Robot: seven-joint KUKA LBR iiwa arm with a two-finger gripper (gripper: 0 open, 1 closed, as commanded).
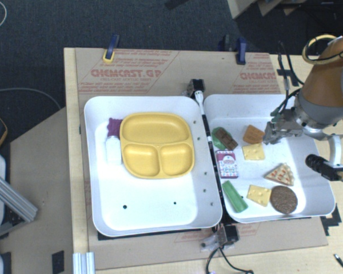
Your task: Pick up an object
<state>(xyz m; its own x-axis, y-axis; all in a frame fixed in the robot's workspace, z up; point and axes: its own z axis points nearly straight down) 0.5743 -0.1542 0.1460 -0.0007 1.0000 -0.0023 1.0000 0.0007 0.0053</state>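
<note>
The right bin holds several toy foods: an orange-brown piece, a yellow cheese square, a pizza slice, a brown patty, a second cheese piece, a green stick, a dark green and brown piece and a small pink carton. My gripper hangs low over the right bin, just right of the orange-brown piece and above the cheese square. Nothing shows between its fingers.
The left bin holds a yellow divided tray, with a purple item and a white item at its left side. The arm comes in over the right bin's far right corner. Clamps sit on the board's far edge.
</note>
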